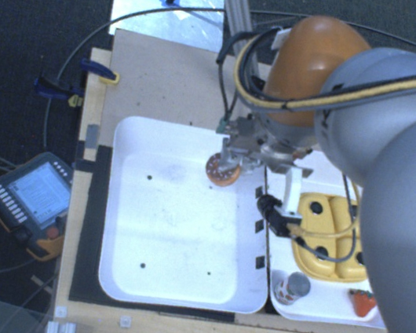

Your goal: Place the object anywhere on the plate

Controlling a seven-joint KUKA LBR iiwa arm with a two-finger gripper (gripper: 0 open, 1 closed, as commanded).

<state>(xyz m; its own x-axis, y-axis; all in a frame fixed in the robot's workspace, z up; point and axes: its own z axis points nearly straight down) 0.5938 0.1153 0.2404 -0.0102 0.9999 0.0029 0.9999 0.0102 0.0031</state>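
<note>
Camera view shows the gripper [229, 161] low over the left bin [165, 274], just above a small brown object [222, 172]; its grasp cannot be told; the yellow plate [319, 213] sits in the right bin [325, 314].

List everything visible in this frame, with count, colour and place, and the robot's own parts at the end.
Left bin: one, white, centre of the bench.
Right bin: one, white, beside the first, partly under the arm.
Round object: one, brown, at the left bin's top right, just under the hand.
Plate: one, yellow, in the right bin.
Small cup: one, silvery, right bin's near edge.
Small item: one, orange-red, right bin's near corner.
Pendant: one, grey and orange, left of the bench.
Clamp: one, blue, bench's left edge.
Arm: one, grey with an orange band.
Hand: one, over the brown object.
</note>
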